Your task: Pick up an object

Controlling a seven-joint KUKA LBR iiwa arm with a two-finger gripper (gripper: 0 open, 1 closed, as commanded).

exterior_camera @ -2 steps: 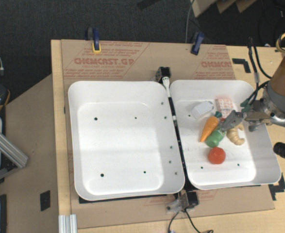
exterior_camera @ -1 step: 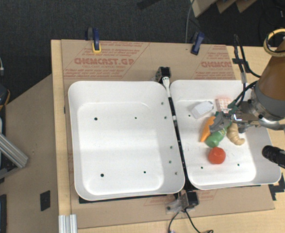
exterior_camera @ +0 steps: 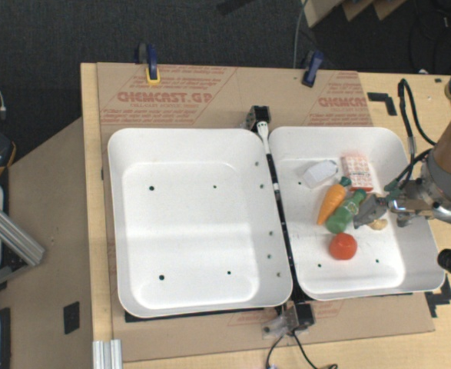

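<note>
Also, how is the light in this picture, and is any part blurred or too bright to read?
Camera view: the light is even and soft, with faint shadows under the bin rims. The white bins are bright but not blown out. The carrot and tomato are fairly sharp; the pincer is small and dark, its shape hard to read.
</note>
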